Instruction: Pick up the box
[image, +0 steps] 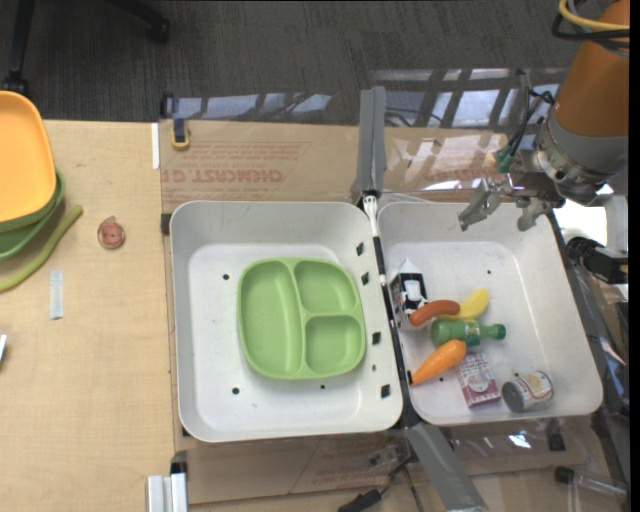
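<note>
A small pink box (477, 381) lies flat near the front of the right bin (560, 300), between a carrot (438, 362) and a silver can (527, 391). A second small box, black and white (407, 293), leans against the bin's left wall. My gripper (502, 212) hangs over the back edge of the right bin, well behind both boxes. Its two fingers (478, 208) are spread apart and open, with nothing between them.
A red sausage (432, 312), a yellow banana (474, 302) and a green bottle (468, 332) crowd the middle of the right bin. The left bin (200, 300) holds a green divided plate (300, 318). Orange and green plates (22, 180) sit at the far left of the bench.
</note>
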